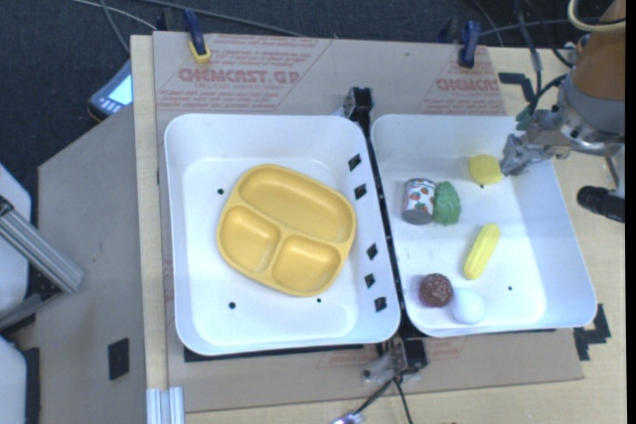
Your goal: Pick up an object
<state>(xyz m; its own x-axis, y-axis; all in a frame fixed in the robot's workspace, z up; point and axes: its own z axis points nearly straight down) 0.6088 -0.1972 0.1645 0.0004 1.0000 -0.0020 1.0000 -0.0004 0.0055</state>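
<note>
The small yellow object [485, 170] lies in the upper part of the right bin [556, 243], and it looks like the likeliest target since the gripper [517, 157] sits just beside it on its right, touching or nearly so. It appears to be a rounded toy piece of plastic or foam, so probably light and fairly smooth; I judge it could slip or roll out of a pinch unless taken across its narrower middle. Whether the fingers stand wide or narrow cannot be made out at this size, and nothing is visibly held between them.

Below and to the left, a small can [418, 201] stands touching a green lumpy piece [447, 203]; crowded together, they would be awkward to take singly. A long yellow piece [481, 249], perhaps a toy corn cob or banana, lies apart near the bin's middle and offers an easy grip across its width. Near the lower wall a dark reddish ball [435, 290] rests against a white rounded object [467, 307].

The left bin [189, 213] holds a yellow divided tray [286, 228], lying flat and tilted to the bin's sides. Both bins sit on a board clamped to the table [99, 213]
</note>
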